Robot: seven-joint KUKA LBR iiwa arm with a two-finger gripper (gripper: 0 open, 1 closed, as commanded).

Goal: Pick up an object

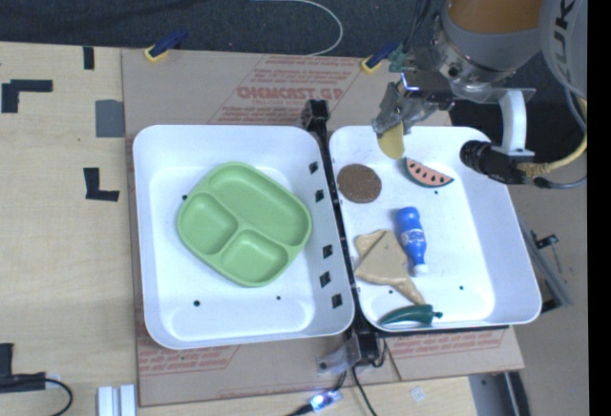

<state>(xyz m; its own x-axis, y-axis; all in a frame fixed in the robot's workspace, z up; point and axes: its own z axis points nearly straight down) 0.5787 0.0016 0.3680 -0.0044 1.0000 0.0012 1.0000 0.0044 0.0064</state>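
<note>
My gripper (394, 123) hangs over the back left corner of the right bin (496, 242), fingers pointing down. It is shut on a small pale yellow object (391, 143), which sticks out below the fingertips, just above the bin floor. In the same bin lie a brown round disc (360, 183), a watermelon slice (428, 174), a blue bottle (411, 238), a tan triangular toast piece (384, 260) and a green pod (410, 315) at the front edge.
The left bin (162, 166) holds a green divided plate (244, 223). A black clip row (326, 204) marks the wall between the bins. A black hose fitting (492, 159) on the arm reaches over the right bin's back right.
</note>
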